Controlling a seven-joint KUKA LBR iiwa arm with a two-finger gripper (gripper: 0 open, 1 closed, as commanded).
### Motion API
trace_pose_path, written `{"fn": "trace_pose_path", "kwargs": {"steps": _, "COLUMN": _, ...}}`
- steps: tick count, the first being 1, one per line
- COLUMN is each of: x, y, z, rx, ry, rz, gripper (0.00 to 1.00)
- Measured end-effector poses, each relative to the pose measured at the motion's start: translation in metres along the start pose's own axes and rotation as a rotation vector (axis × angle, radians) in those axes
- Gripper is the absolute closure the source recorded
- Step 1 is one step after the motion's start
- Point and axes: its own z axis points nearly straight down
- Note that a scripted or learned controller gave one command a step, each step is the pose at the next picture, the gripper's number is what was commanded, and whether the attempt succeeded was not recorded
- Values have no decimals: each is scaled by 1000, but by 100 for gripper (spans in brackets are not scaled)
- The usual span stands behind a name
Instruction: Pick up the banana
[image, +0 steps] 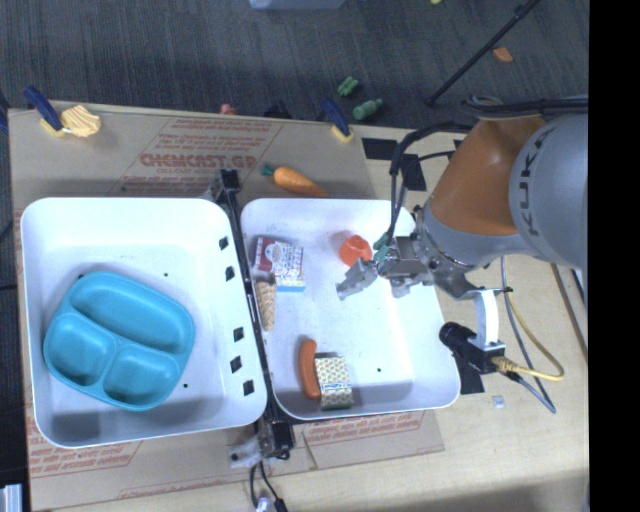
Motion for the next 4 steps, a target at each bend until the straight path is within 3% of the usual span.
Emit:
{"fn": "trace_pose_path", "kwargs": {"steps": 1, "x": 81, "y": -38, "z": 18, "rx": 1, "ry": 0, "rz": -155, "gripper": 0}}
{"fn": "trace_pose_path", "kwargs": {"steps": 2, "x": 150, "y": -46, "z": 34, "rx": 0, "ry": -1, "rz": -298, "gripper": 0}}
{"fn": "trace_pose_path", "kwargs": {"steps": 3, "x": 235, "y": -46, "z": 59, "rx": 3, "ry": -1, "rz": -344, "gripper": 0}}
{"fn": "trace_pose_path", "kwargs": {"steps": 4, "x": 321, "y": -45, "z": 123, "rx": 1, "ry": -4, "rz": -340, "gripper": 0}}
